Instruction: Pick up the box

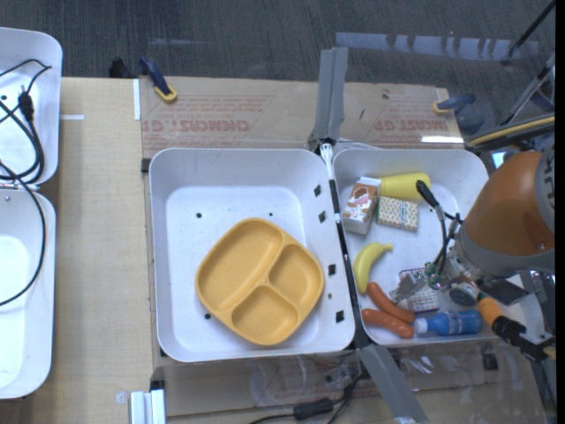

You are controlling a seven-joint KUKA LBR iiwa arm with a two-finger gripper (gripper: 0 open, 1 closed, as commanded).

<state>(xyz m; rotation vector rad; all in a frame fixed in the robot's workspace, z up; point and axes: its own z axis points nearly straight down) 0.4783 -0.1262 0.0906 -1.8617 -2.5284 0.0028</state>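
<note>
yellow divided plate (pixel 259 281), yellow banana (pixel 371 263), blue bottle (pixel 452 324), white bins (pixel 177 237)

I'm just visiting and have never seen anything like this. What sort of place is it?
Probably a robotics lab test bench. A robot arm reaches over two white bins, one holding toy food such as a banana and small boxes. Loose cables run at the side.

Dark carpet floor (pixel 265 16) (ribbed) — wooden bench (pixel 97 237).
</note>
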